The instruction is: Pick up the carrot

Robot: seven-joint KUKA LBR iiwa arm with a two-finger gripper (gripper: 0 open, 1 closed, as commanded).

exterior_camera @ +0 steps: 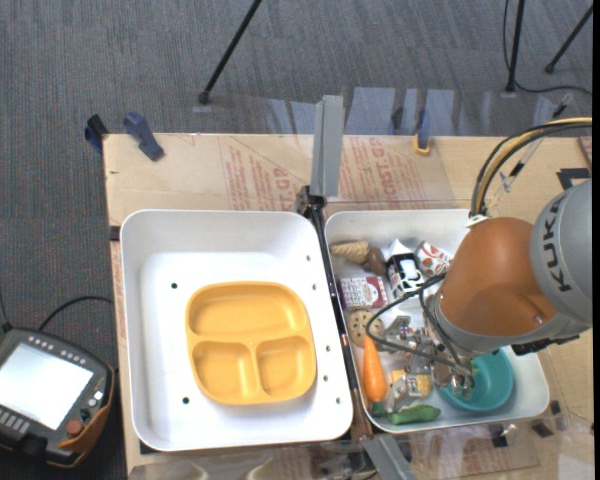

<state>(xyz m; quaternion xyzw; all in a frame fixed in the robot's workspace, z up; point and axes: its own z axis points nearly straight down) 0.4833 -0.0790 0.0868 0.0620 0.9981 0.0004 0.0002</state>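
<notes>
Carrot: small, orange, pointy, lying near the left wall of the right bin.
Gripper: low beside the carrot; can't tell its grip.
Yellow plate: left bin.

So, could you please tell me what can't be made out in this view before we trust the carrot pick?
- Hand: the orange wrist and cables cover it, so its state is unreadable.
- Carrot: visible along the right bin's left side; contact with the hand is unclear.
- Teal bowl: partly behind the arm.
- Packets at the bin's top: labels too small.
</notes>
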